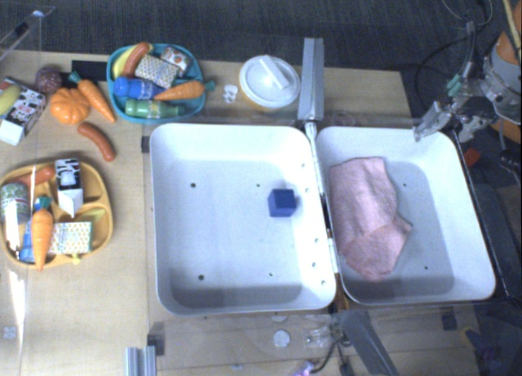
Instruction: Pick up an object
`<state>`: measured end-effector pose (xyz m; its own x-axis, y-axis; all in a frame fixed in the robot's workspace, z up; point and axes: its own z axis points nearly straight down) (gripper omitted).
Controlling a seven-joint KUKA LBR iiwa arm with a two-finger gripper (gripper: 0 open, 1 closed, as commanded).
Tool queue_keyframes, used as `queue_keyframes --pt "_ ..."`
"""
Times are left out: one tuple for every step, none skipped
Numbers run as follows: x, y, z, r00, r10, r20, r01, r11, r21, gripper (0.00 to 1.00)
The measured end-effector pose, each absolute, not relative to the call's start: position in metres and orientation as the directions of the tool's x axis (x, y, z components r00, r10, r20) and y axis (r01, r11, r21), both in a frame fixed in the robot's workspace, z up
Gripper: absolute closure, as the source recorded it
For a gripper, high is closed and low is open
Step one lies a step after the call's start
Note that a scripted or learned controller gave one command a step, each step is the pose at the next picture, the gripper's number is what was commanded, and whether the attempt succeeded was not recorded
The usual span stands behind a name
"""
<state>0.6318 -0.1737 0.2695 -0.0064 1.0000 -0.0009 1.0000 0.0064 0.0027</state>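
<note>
A small blue cube (282, 201) sits near the middle of the left bin (188, 276). A crumpled pink cloth (371, 215) lies in the right bin (457, 276), towards its left side. My gripper (445, 124) hangs over the right bin's far right corner, above the rim and well away from the cloth. Its fingers are spread open and nothing is between them.
A metal divider post (309, 81) stands behind the seam between the bins. A white lidded bowl (270, 82), a blue bowl of toy food (157, 82), a yellow plate of toys (55, 215) and loose toy vegetables (81, 109) rest on the bench at left.
</note>
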Motion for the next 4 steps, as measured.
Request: queue_keyframes --pt "0.586 -0.192 0.132 -0.144 0.99 0.0 0.99 0.144 0.0 0.0" --pt "0.563 -0.162 0.091 -0.314 0.949 -0.007 0.949 0.314 0.013 0.0" --pt "0.587 -0.164 0.091 -0.558 0.83 -0.01 0.83 0.558 0.01 0.0" --pt "0.59 -0.163 0.104 -0.558 0.83 -0.012 0.83 0.558 0.015 1.0"
